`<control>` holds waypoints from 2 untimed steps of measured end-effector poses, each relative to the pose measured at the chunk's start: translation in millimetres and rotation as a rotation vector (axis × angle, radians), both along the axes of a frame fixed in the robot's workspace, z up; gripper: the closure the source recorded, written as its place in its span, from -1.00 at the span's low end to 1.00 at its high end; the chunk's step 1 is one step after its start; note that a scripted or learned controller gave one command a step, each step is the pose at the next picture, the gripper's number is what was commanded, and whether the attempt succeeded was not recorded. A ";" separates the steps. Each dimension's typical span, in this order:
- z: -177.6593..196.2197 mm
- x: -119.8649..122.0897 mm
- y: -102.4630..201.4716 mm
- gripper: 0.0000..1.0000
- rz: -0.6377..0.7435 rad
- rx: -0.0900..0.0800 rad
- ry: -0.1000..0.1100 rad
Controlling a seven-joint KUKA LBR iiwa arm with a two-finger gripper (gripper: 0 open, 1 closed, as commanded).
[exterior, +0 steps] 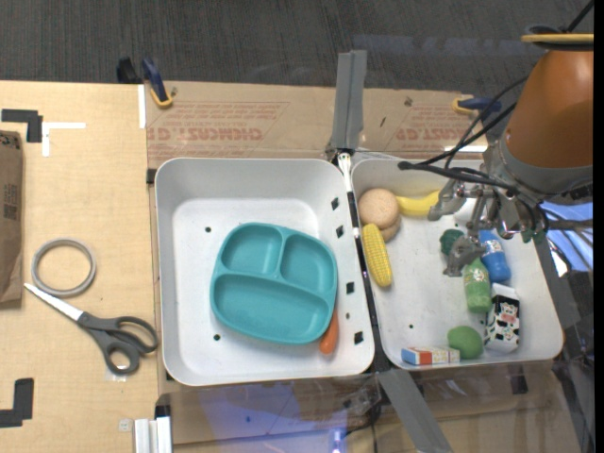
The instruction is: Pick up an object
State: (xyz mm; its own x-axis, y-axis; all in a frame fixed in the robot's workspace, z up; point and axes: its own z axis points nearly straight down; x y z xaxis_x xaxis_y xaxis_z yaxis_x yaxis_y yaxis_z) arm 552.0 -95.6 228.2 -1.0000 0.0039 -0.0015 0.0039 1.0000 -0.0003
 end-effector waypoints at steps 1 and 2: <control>-135.4 23.7 -56.9 -1.00 -0.013 -0.001 -0.003; -134.9 49.4 -126.6 -1.00 0.029 -0.001 -0.004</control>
State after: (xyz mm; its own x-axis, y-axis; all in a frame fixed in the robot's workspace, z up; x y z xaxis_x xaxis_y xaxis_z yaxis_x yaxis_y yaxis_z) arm 601.4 -222.3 93.4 -0.9997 -0.0255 -0.0059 -0.0255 0.9997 -0.0013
